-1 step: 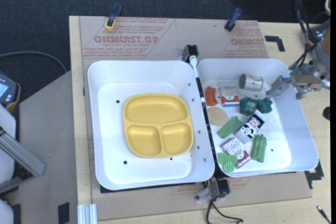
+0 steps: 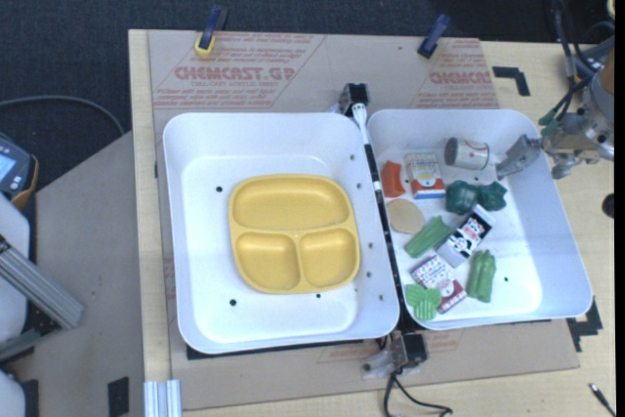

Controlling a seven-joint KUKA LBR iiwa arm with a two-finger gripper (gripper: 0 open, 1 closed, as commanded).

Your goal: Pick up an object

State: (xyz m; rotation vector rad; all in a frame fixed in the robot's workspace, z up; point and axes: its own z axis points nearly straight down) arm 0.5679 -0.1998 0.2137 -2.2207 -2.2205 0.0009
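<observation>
While the gripper (image 2: 518,156) hovers over the right bin (image 2: 547,239) (fingers unclear, nothing seen between them), small objects (image 2: 449,229) crowd its left half; the yellow tray (image 2: 293,231) fills the left bin (image 2: 195,210).

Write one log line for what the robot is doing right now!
phase: reaching | gripper: above right bin, near grey cup | held: nothing seen | left bin: yellow divided plate

Grey metal gripper (image 2: 520,156) on a pale wrist, teal fittings and dark cables trailing above.
</observation>
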